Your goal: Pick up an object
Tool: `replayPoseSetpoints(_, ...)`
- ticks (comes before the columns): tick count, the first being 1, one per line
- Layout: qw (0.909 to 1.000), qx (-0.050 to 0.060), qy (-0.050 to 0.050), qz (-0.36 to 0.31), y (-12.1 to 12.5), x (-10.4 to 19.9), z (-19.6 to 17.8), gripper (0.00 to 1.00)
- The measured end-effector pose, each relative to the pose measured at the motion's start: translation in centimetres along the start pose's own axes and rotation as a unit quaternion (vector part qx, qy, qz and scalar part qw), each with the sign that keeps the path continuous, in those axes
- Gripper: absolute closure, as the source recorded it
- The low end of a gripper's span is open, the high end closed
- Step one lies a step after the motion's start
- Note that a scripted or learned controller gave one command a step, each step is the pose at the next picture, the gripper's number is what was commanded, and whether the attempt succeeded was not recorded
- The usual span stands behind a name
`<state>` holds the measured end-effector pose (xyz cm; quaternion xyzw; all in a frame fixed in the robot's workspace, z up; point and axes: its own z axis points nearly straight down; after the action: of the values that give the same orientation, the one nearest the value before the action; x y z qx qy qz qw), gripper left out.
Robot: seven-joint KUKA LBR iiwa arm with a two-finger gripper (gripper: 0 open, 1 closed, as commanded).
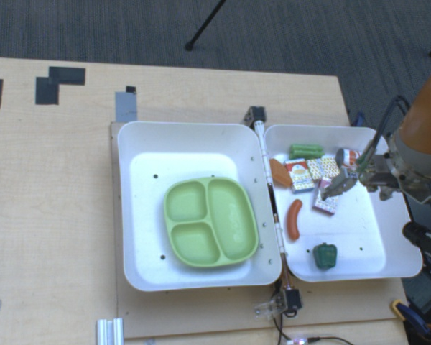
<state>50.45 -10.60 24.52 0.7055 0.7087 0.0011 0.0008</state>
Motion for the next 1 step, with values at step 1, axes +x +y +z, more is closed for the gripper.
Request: replayPoseSetpoints(1, 1.0000, 0.002, 0.000, 0.001, 1.32, 0.42, 14.58, 0.00)
